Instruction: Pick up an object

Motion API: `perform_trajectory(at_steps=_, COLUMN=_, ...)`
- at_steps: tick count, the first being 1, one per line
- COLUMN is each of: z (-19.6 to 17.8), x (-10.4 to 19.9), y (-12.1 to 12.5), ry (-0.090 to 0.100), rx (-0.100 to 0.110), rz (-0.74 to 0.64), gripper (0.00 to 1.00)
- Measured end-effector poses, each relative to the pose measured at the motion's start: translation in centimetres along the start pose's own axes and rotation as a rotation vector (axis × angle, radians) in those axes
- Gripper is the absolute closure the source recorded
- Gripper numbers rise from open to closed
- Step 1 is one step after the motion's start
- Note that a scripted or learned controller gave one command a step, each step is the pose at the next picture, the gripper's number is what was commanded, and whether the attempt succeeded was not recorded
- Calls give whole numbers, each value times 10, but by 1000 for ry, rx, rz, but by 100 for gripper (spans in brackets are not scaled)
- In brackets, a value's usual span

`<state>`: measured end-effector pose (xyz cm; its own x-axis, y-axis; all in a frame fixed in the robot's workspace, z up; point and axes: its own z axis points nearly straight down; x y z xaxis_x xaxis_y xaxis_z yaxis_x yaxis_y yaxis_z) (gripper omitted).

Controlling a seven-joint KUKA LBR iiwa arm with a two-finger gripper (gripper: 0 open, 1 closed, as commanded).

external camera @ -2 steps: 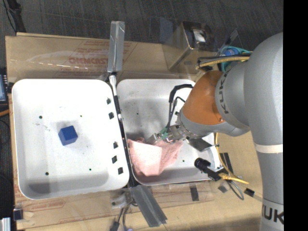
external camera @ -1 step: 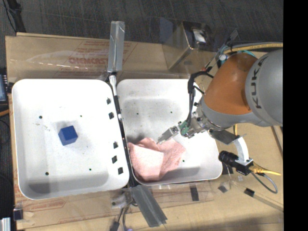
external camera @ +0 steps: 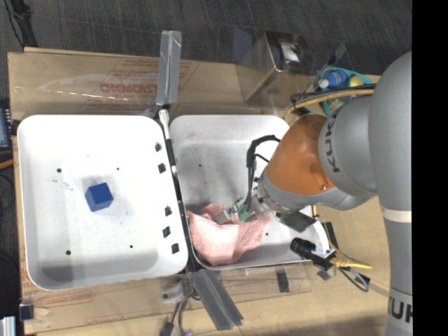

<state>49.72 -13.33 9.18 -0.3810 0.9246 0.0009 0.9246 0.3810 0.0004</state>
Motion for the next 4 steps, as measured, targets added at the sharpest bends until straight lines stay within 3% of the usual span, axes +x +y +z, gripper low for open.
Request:
perform_trajectory(at_steps=1, z=-9, x=0, y=1, ry=1, rx=1, rz=-3, gripper=100)
perform_trajectory(at_steps=2, z=-9, x=0, y=1, ry=1, rx=1, rz=-3, gripper=0)
perform_trajectory(at_steps=3, z=1, x=-8, y=30, ry=0, rx=3, rz=271, gripper=0)
perform_trajectory(at_steps=4, z=-9, x=-7, y=30, ry=2, rx=5, rz=266, gripper=100)
